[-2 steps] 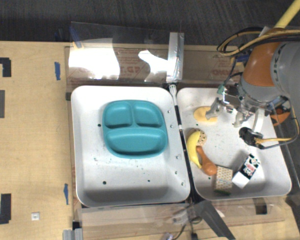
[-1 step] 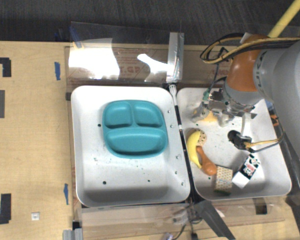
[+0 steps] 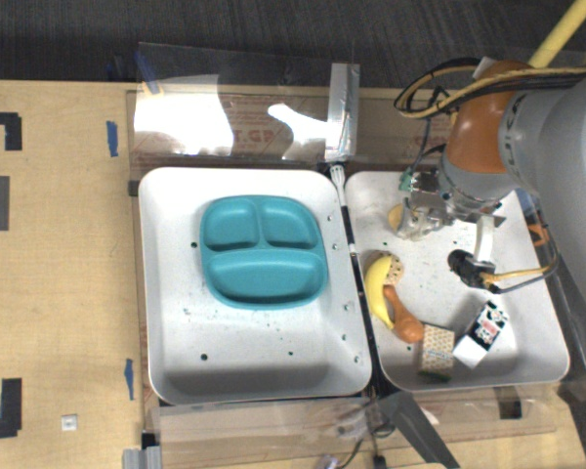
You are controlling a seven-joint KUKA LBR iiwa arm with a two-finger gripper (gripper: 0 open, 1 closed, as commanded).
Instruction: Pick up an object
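The pincer (image 3: 422,218) hangs low at the far left of the right bin (image 3: 532,355), its grip impossible to make out, with one banana (image 3: 377,289), one orange thing (image 3: 404,322), one speckled block (image 3: 436,348) and one small black-and-white box (image 3: 481,332), lettering unreadable, nearer, and one teal divided plate (image 3: 264,250) in the left bin (image 3: 166,311).

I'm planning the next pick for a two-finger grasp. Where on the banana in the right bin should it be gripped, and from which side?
Probably across the banana's middle, coming straight down from above. It lies flat and curved along the right bin's left wall, and an orange object touches its lower end. The mid-body looks the most exposed, and the narrow width there suits two fingers closing left-to-right, though the wall side is tight.
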